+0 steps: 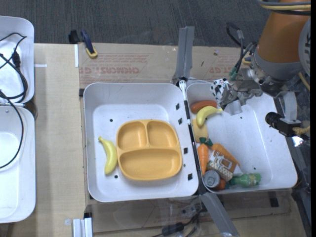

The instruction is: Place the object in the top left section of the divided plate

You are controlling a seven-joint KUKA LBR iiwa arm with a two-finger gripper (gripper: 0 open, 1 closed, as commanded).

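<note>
The banana lies at the upper left of the right bin, its right tip just under the claw; whether the claw has hold of it, or how wide it stands, cannot be told, since the wrist and cables cover the tips. The arm is cut off at the frame's top right. Just left of the claw sit a red sausage-like piece and a black-and-white spotted toy. Further down-left lie a carrot, a snack packet, a can and a green bottle. Well to the left, in the other bin, rests the yellow divided plate, with a second banana beside it.
</note>
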